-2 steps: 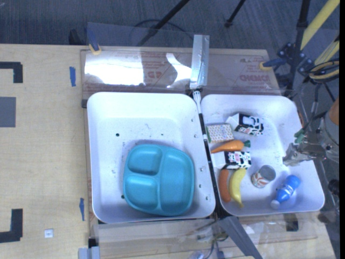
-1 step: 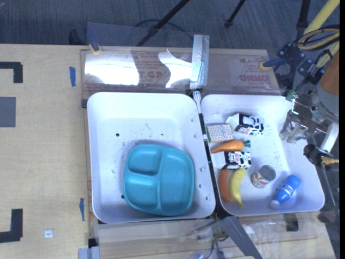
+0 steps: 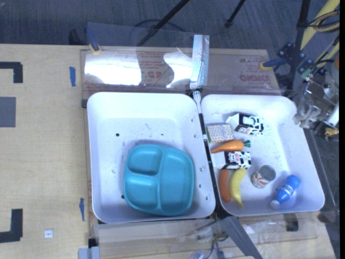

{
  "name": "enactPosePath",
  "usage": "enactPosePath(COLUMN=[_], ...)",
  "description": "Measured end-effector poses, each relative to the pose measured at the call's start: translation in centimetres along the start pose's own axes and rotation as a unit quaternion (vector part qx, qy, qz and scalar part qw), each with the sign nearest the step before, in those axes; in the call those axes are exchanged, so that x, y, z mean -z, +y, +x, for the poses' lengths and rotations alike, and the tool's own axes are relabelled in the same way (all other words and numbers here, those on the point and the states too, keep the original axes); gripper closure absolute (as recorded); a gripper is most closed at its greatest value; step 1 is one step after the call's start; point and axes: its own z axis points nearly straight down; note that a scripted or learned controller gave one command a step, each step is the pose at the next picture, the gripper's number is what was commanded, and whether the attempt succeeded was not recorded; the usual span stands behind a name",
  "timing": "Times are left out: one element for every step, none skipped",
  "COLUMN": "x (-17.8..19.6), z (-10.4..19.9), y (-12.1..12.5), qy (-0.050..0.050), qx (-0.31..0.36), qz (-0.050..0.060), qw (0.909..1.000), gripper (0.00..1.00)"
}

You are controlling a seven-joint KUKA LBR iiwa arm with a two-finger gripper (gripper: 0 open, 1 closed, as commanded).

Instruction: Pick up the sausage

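The sausage (image 3: 224, 186) is a short orange-brown link lying at the front left of the right bin (image 3: 302, 161). It rests against the bin's left wall, and a yellow banana (image 3: 236, 185) touches its right side. My gripper (image 3: 305, 114) hangs at the far right, over the right rim of that bin and well away from the sausage. Nothing shows in it.
The right bin also holds an orange carrot (image 3: 229, 145), a small patterned box (image 3: 219, 132), two black-and-white cow-print items (image 3: 250, 124) (image 3: 237, 159), a can (image 3: 262, 176) and a blue bottle (image 3: 285, 191). A blue divided plate (image 3: 159, 180) sits in the left bin (image 3: 108, 123).
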Motion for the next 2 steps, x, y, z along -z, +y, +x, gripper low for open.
enactPosePath(x=[3.7,18.9], z=[12.5,16.6], y=[-6.3,-10.7], qy=[0.0,0.0], qx=[-0.072,-0.22], qz=[0.0,0.0], qw=[0.9974,0.9754], gripper=[1.0,1.0])
